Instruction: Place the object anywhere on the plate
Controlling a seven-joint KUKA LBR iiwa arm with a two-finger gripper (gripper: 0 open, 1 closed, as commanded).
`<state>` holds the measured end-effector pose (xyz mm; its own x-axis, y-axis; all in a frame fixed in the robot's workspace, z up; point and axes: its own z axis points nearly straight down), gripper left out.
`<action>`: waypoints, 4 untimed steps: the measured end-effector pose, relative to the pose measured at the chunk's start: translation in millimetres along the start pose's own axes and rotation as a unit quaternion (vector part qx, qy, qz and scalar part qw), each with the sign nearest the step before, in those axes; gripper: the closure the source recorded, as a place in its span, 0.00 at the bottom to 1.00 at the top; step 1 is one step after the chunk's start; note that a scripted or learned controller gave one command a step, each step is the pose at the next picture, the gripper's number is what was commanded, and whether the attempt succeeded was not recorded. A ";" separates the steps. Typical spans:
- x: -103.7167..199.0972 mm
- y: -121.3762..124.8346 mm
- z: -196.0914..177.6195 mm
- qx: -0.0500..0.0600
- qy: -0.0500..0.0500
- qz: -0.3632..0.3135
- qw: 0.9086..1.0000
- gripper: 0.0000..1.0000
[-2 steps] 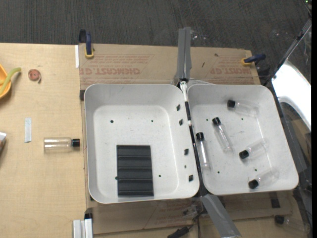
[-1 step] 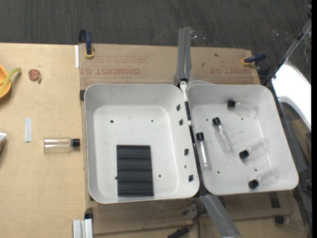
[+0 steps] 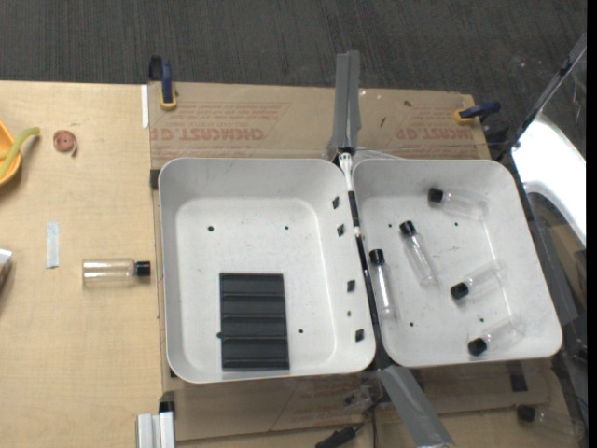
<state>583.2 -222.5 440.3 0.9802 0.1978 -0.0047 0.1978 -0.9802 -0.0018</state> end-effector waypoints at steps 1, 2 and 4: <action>75.0 -68.4 0.3 -0.001 0.001 -0.005 1.000 0.00; 36.5 -2.3 1.0 0.000 -0.001 -0.014 1.000 0.00; 45.9 -120.4 -0.1 -0.001 0.001 -0.005 1.000 0.00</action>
